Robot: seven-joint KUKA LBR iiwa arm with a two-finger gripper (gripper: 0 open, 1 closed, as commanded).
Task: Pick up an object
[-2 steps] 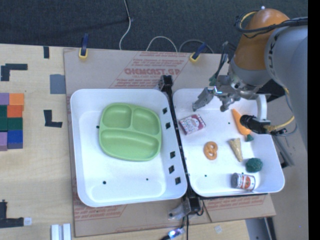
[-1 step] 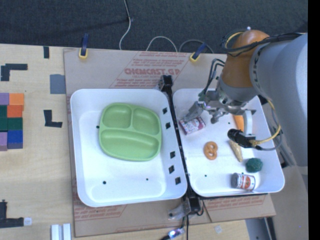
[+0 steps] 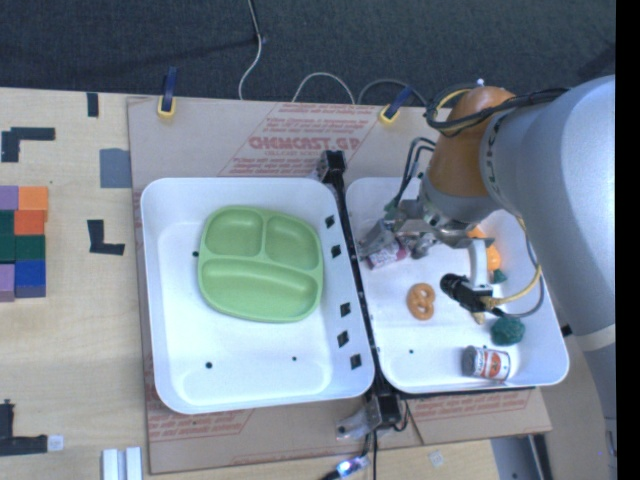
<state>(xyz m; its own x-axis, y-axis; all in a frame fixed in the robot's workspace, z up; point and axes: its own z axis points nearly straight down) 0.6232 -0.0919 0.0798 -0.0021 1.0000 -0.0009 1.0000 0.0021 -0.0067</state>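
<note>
Can [image 3: 487,363] lies well apart from end effector [image 3: 392,240]; pretzel [image 3: 421,301] nearer.

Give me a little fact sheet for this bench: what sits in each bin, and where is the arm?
left bin: green divided plate
right bin: pretzel-shaped piece, small can, dark green item, orange item, pinkish packet
arm: reaches in from the right, above the right bin
gripper: over the right bin's far left part, close to the pinkish packet
</note>
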